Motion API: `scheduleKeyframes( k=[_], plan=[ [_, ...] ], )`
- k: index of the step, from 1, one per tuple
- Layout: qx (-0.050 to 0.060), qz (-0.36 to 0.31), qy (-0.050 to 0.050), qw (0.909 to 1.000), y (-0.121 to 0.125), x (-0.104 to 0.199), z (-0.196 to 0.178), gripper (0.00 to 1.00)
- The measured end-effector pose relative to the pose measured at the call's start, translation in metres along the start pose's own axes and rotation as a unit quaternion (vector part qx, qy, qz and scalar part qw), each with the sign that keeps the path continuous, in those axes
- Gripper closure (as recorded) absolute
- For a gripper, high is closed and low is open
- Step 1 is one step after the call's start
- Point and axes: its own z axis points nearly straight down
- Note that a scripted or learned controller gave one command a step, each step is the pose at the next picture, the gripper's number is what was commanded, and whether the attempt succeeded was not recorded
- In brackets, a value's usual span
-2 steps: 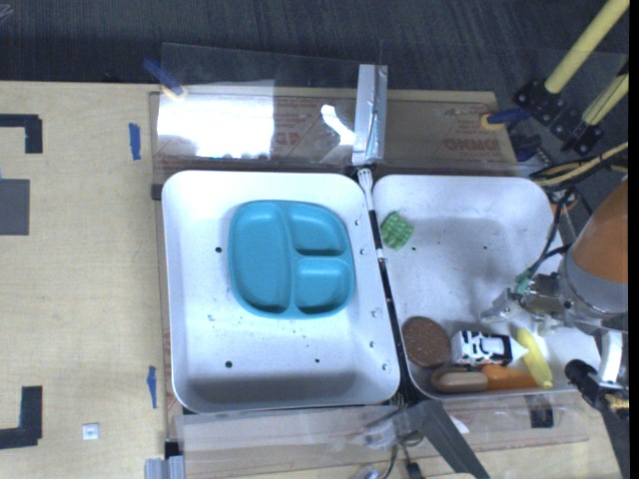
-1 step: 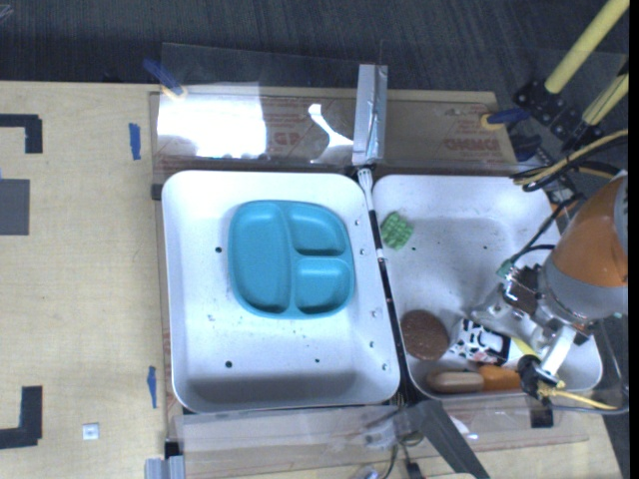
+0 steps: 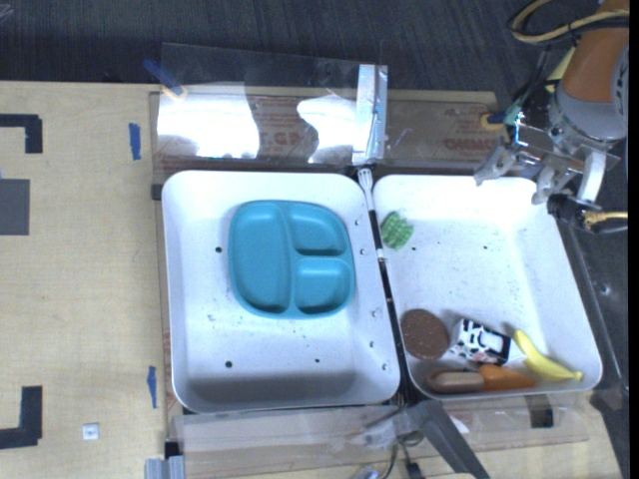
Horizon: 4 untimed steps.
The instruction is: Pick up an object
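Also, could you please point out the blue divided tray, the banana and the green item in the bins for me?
blue divided tray (image 3: 292, 257), camera view, on its centre ridge.
banana (image 3: 545, 361), camera view, on its yellow mid-body.
green item (image 3: 397, 231), camera view, on its middle.

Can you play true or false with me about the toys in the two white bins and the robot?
1. The blue tray lies in the left bin. True.
2. The banana is in the left bin. False: it lies in the right bin, near its front right corner.
3. The end effector holds the green toy. False: the green toy lies alone by the right bin's left wall, and the end effector is over the far right corner.
4. A brown disc lies next to a black-and-white toy. True.
5. The carrot is on the blue tray. False: it lies in the right bin, by the banana.
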Motion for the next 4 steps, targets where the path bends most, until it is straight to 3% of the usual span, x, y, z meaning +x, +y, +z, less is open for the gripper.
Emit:
scheduleKeyframes(
  k=[1,2,3,4],
  plan=[
    [0.007,-0.027,-0.001,0.9996,-0.065,0.007,0.056,0.0],
    [0.006,-0.068,0.0,0.9977,-0.122,0.019,0.09,0.0],
    [-0.003,-0.124,0.002,0.9923,-0.175,-0.01,0.12,0.0],
    [0.002,-0.049,0.0,0.9988,-0.118,0.017,0.076,0.0]
  ],
)
